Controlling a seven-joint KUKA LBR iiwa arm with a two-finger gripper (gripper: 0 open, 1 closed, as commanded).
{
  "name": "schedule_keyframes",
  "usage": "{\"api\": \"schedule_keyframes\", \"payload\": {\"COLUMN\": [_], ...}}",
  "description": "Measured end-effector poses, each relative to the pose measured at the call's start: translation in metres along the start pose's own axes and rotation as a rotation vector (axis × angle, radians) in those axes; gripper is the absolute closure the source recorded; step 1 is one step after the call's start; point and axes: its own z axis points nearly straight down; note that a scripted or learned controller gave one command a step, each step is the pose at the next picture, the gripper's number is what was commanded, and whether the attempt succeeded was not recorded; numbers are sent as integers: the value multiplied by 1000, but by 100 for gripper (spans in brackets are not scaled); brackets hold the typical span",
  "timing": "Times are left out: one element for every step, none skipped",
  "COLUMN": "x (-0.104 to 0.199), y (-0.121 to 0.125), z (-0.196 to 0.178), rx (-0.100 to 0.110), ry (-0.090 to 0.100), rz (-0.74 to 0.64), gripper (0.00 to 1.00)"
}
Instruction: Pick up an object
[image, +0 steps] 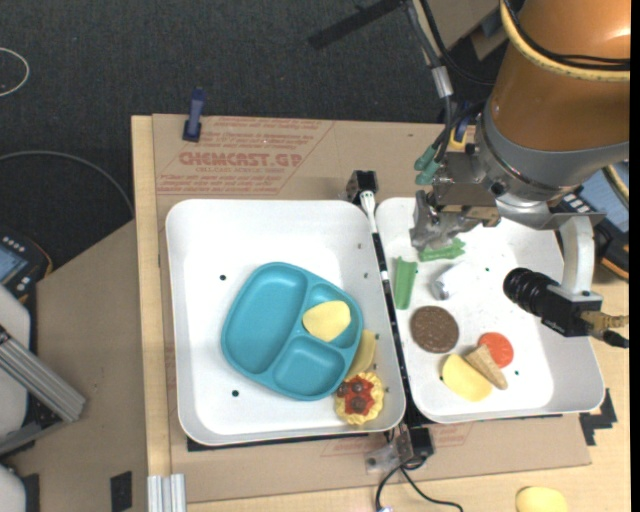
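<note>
Jaws low over the right bin
Cannot tell how wide they stand; green stick just beside them on the left, brown disc below them.

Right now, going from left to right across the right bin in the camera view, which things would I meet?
green stick → brown disc → yellow lump → orange-red ball. The tan cone overlaps the last two, so I leave it out of the order.
</note>
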Motion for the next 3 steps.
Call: {"api": "schedule_keyframes", "payload": {"x": [-47,-93,-166], "y": [-10,47,56], "z": [80,176,230], "rx": [23,18,19], "ry": [-5,-5,-5], "rz": [9,8,9], "gripper": [100,100,100]}}
